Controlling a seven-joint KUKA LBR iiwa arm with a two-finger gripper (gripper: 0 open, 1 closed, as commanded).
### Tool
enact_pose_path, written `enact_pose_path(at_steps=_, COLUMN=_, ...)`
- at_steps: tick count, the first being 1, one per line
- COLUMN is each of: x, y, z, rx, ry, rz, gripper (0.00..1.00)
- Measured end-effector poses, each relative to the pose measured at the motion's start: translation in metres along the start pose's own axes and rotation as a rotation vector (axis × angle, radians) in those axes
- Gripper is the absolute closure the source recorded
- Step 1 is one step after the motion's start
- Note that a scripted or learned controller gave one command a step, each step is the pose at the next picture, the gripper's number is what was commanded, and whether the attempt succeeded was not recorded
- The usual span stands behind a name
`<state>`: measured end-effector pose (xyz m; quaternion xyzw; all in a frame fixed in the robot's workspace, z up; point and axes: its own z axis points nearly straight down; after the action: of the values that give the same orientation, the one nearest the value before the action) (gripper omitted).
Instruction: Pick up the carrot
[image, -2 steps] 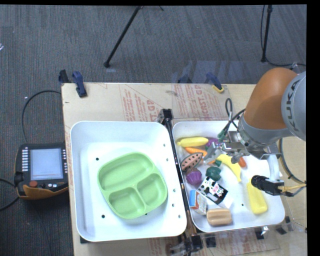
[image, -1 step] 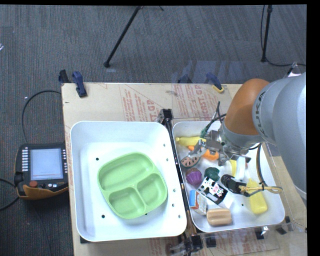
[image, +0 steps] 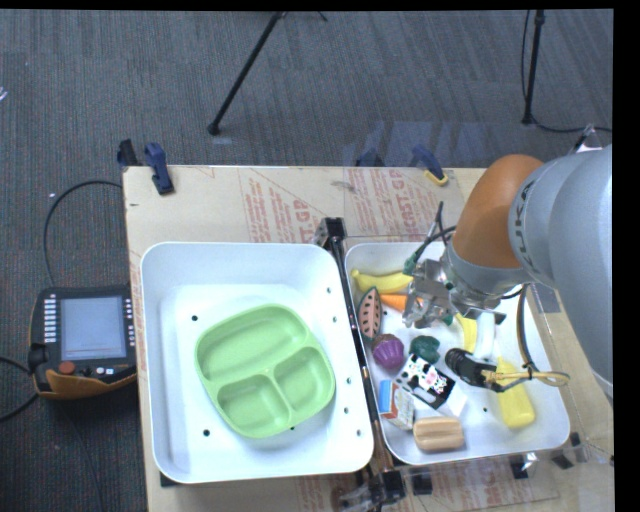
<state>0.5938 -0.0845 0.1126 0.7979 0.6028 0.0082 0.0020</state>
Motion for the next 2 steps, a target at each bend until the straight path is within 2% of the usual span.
enact_pose_path(at_steps=1, x=-0.0004, y=-0.0005, z=0.0010, rx=0.002, ry=0.000, rz=0.001, gripper=0.00)
enact_pose_path(at_steps=2, x=-0.0014, y=-0.0005, z=-0.0079, rx=0.006, ry=0.002, rz=0.005, gripper=1.00)
